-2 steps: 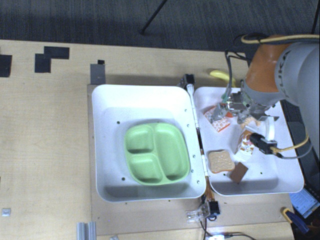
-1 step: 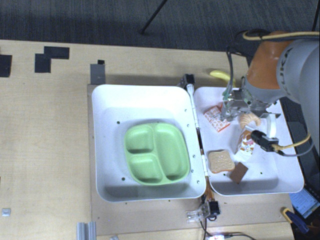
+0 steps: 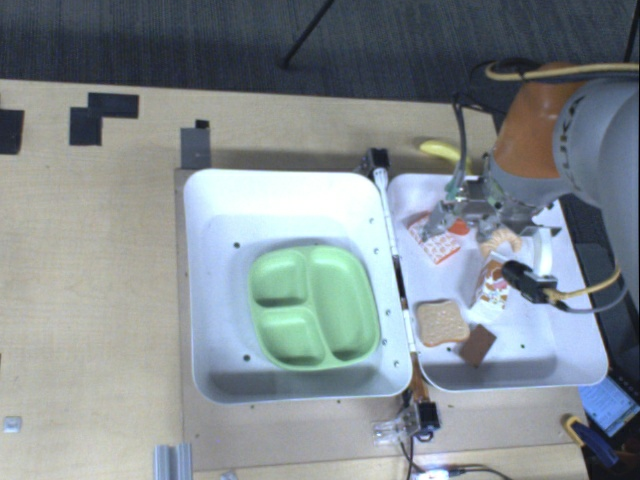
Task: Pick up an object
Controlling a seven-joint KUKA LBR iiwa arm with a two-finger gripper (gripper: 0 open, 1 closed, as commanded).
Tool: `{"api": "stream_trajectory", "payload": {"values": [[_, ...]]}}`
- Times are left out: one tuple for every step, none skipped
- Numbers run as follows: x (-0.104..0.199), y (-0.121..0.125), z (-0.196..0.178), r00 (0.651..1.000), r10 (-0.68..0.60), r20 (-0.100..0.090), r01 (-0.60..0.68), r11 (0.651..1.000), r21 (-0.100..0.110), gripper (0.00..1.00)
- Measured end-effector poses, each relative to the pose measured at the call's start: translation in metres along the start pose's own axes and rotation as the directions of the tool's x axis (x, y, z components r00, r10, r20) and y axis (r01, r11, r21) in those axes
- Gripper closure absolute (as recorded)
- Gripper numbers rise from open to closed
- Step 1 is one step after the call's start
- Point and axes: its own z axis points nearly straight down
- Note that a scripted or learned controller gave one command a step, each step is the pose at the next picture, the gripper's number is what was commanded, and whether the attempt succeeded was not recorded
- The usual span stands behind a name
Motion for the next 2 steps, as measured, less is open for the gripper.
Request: {"api": "stream_trajectory", "payload": {"values": [[0.0007, 0.0012, -0.011, 1.0, -0.002, 0.0, 0.002, 1.0, -0.003, 1.0], [0.0008, 0.0012, -0.0109, 1.0, -0.002, 0.0, 0.002, 1.0, -0.003, 0.0]]}}
